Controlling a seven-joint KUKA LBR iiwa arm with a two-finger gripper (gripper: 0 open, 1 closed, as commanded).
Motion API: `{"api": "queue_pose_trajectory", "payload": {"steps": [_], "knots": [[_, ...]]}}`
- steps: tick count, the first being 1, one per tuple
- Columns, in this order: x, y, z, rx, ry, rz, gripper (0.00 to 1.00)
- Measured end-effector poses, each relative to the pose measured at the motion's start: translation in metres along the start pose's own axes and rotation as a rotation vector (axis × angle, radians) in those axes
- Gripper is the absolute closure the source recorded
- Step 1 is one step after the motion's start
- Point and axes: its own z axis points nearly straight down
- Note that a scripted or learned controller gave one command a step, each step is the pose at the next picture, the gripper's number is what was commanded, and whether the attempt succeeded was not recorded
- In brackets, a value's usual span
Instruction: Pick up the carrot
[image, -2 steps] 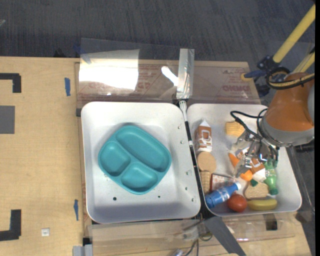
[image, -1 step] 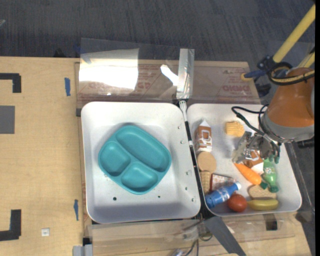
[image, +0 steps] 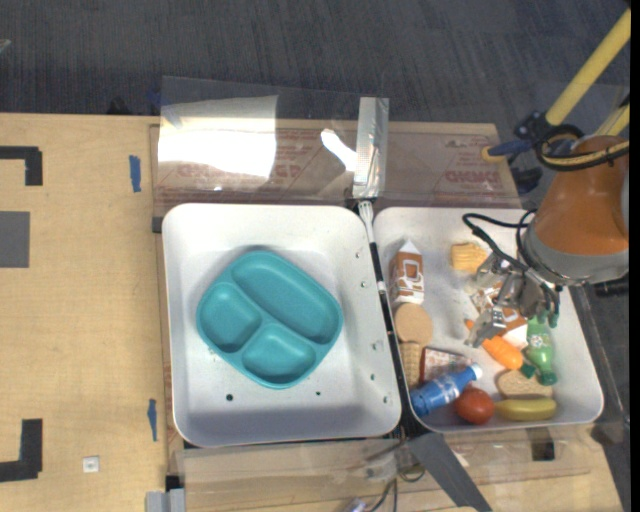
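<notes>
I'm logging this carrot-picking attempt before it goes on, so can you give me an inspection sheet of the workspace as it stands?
Surface: two white bins side by side on a wooden bench; left bin holds a teal divided plate.
Job's things: carrot lies in the right bin, just below the hand.
Clutter: corn piece, brown bottle, round cracker, blue bottle, tomato, banana, green bottle.
Grippers: hand low over the carrot; finger state cannot be told.
Cables: black cable loops above the wrist.
Surroundings: clear plastic panel behind the bins; yellow pole at upper right.
</notes>
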Motion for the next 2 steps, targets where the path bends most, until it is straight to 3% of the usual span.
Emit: {"api": "queue_pose_trajectory", "payload": {"steps": [1, 2], "knots": [[0.041, -0.007, 0.024, 0.001, -0.001, 0.065, 0.0], [0.039, -0.005, 0.012, 0.001, -0.006, 0.062, 1.0]]}}
